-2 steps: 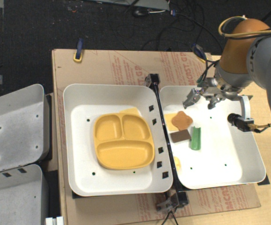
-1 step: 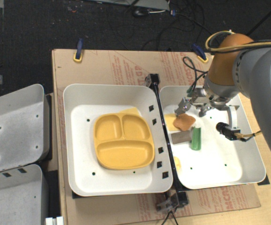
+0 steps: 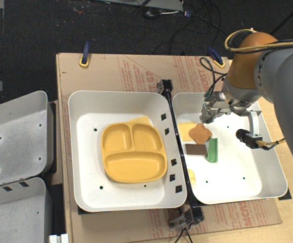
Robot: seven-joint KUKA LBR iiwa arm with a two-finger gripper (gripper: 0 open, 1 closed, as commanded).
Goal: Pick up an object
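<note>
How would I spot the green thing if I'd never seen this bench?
Find the right-hand white bin, the one the grey arm reaches into. Near its left side lies a small cluster, and the green stick sits on the cluster's right edge, beside a dark brown block and below a tan lump. It is the only green item there.

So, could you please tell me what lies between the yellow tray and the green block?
In the camera view, the black divider where the two bins meet, then a brown rectangular piece beside the green block, lie between it and the yellow tray.
</note>
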